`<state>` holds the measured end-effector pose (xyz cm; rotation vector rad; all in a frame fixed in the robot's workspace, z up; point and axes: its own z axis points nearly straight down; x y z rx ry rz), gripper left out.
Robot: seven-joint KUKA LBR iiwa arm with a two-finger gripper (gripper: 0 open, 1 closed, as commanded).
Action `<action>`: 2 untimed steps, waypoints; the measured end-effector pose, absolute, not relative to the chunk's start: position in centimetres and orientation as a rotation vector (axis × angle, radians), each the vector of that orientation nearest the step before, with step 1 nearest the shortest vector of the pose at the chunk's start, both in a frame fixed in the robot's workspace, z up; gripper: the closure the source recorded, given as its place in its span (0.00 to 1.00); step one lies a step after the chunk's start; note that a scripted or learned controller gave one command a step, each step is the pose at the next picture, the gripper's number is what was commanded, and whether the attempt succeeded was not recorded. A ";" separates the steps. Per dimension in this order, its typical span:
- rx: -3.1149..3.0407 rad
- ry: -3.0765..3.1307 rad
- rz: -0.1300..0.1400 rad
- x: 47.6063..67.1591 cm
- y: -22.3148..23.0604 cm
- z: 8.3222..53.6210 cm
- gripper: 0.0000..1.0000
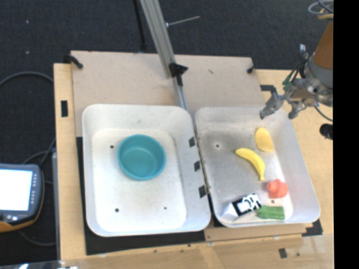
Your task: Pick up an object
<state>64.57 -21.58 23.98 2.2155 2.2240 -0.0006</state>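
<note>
My gripper [282, 109] hangs over the far right corner of the right bin [224, 128], open, with nothing between its fingers. Below it in that bin lie a yellow lemon-like piece [264, 139] and a yellow banana [252, 162]. Nearer the front sit a red strawberry-like piece [276, 189], a green piece [271, 212] and a small black-and-white box [244, 205]. The lemon piece is the closest of these to the gripper, a short way in front of it.
A teal bowl [142, 157] sits in the left bin [101, 206]. A slanted metal pole [161, 35] rises from the back of the bench between the bins. A tablet-like screen [19, 195] lies off the bench at the left.
</note>
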 end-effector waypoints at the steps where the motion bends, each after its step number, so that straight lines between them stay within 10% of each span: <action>1: 2.215 2.224 -0.003 64.5 -21.6 24.0 0.00; 2: 2.214 2.228 -0.006 64.9 -21.5 19.7 0.00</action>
